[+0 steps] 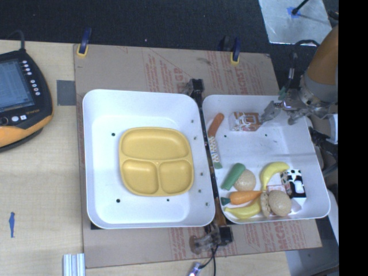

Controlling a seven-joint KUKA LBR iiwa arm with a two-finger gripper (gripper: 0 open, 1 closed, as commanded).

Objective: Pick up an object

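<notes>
A: Where are the things to pick?

B: All in the right bin (299, 140), mostly heaped in its lower part. A banana (272, 171) curves beside a black-and-white patterned block (294, 183). Below them sit a tan bread roll (280, 203), a second yellow banana (244, 211), a carrot (244, 197), a pale round item (245, 181) and a green vegetable (232, 176).

A: Anything higher up?

B: A sausage (215, 124) lies tilted by the bin's left wall, with a narrow printed stick (214, 151) just below it. A small printed packet (245, 121) lies near the upper middle.

A: And the gripper?

B: The gripper (282, 109) hangs at the bin's upper right, just right of the packet. Its 2 fingers stand spread apart with nothing between them. The grey arm (323, 68) with its orange band comes in from the frame's right edge.

A: The other bin?

B: The left bin (100, 154) holds 1 yellow divided plate (156, 160) with 3 compartments, lying about in the middle.

A: What is under them?

B: Both bins rest on a brown cardboard sheet (144, 68) held by 2 clamps (84, 42) along its upper edge. That lies on a light wooden bench (34, 183). A handheld control pendant (20, 96) with a screen sits at the left edge, a grey tape patch (66, 92) next to it. Dark floor (144, 10) fills the top, with a pale sheet (290, 10) at the upper right.
</notes>
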